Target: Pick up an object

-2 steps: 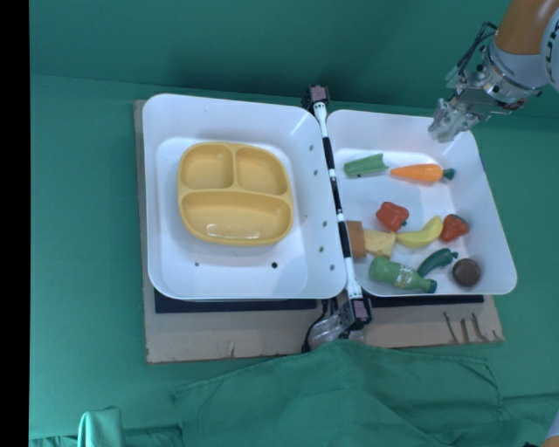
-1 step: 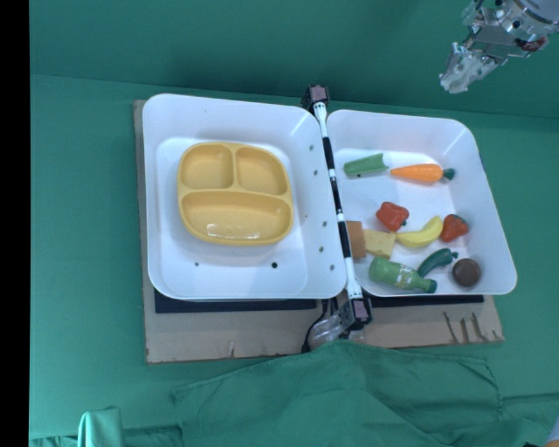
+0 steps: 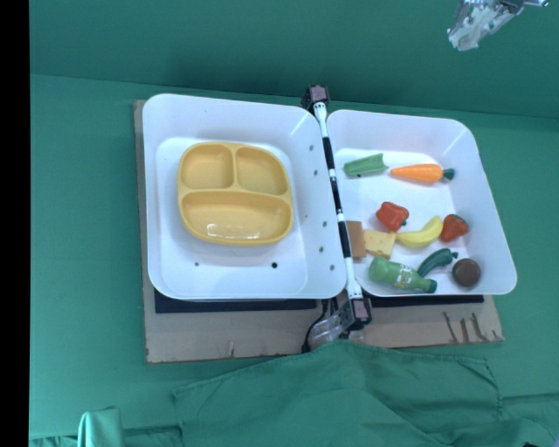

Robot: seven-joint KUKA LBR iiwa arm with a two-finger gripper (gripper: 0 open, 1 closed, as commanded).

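Claw point(image 3: 476, 24) high above green-draped bench point(image 3: 87, 218), cardboard base point(image 3: 227, 336), two white bins point(image 3: 231, 118)

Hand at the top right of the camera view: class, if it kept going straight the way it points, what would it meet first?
The hand points down and left. That line probably reaches the right bin's far rim first, then the carrot, though depth is unclear.

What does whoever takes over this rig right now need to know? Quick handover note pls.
Gripper: top right, above and beyond the bins, holding nothing visible; finger state unclear.
Right bin: carrot, banana, green bottle, cheese wedge, plus other toy foods.
Left bin: yellow divided plate.
Done: nothing picked.
Left: descend into the right bin, grasp one object, lift.
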